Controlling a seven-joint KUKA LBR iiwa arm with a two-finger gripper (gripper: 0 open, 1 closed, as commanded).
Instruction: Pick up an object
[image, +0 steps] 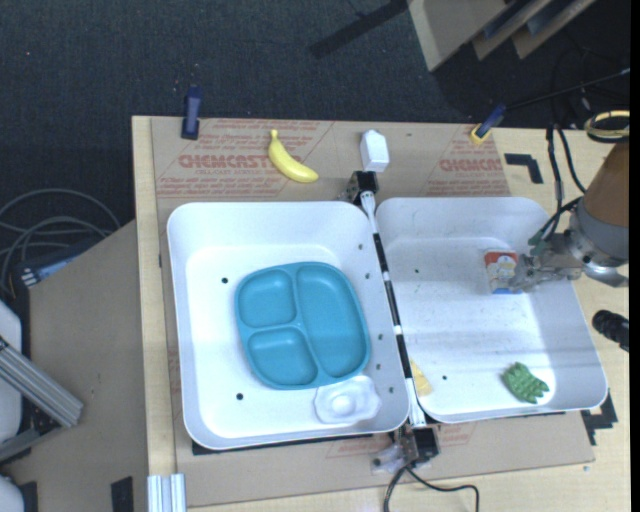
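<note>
On top of the flat cardboard-covered table (250, 160), printed with faded red lettering, sit two shallow white plastic bins with rounded corners, side by side and touching along a black hinge strip. So that's one left bin (200, 300) and one right bin (450, 225).

Biggest thing inside is the one glossy blue plastic divided plate (298, 322) in the left bin, rounded rectangle, three compartments. Just below it, touching its lower edge, is one small white moulded plastic piece (345, 403) with a round bump in it.

The grey arm comes in from the right and its metal hand (522, 275) is low in the right bin, right up against one small red-and-white object (500, 268). It's too blurry there to tell how wide the hand is or whether it actually has that object.

One bumpy green toy (525, 383) lies near that bin's lower right corner. One smooth yellow plastic banana (290, 160) sits on the table above the left bin.
</note>
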